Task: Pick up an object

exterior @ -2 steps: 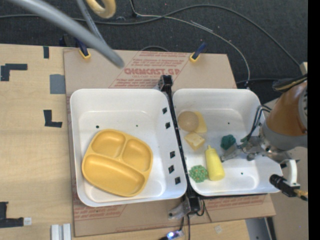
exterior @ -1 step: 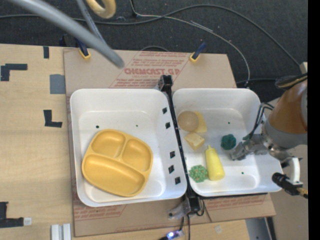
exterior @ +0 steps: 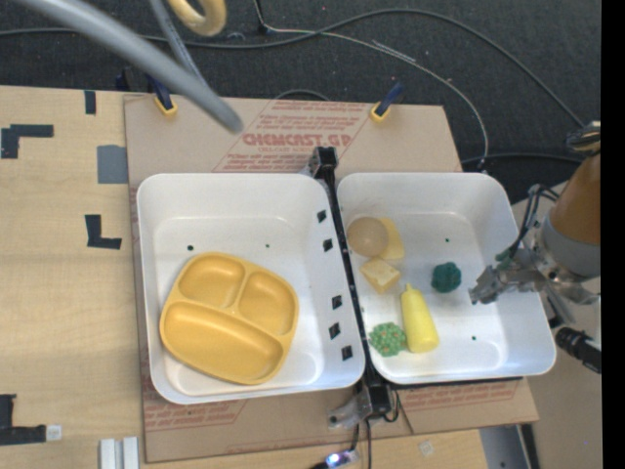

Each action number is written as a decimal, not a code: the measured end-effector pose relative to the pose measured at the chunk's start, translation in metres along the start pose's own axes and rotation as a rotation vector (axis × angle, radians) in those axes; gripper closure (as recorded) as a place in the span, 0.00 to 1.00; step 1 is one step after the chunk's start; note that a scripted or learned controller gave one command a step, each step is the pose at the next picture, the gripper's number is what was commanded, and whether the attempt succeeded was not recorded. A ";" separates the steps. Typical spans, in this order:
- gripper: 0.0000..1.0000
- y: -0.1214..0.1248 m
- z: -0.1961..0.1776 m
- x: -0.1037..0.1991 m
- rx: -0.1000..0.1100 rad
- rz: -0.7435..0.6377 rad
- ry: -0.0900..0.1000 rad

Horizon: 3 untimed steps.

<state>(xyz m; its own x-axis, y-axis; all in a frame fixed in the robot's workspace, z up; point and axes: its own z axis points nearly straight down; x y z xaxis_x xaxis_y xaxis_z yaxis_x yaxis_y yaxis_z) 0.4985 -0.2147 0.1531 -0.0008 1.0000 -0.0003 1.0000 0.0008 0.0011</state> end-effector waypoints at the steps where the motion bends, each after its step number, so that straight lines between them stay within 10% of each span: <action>1: 1.00 -0.008 -0.056 0.004 -0.002 -0.001 -0.001; 3: 1.00 -0.001 -0.066 0.056 0.003 -0.005 0.001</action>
<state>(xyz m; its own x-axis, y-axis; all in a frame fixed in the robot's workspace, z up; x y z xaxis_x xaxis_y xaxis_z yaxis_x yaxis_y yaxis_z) 0.4973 -0.1589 0.2187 -0.0055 1.0000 0.0012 1.0000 0.0055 -0.0014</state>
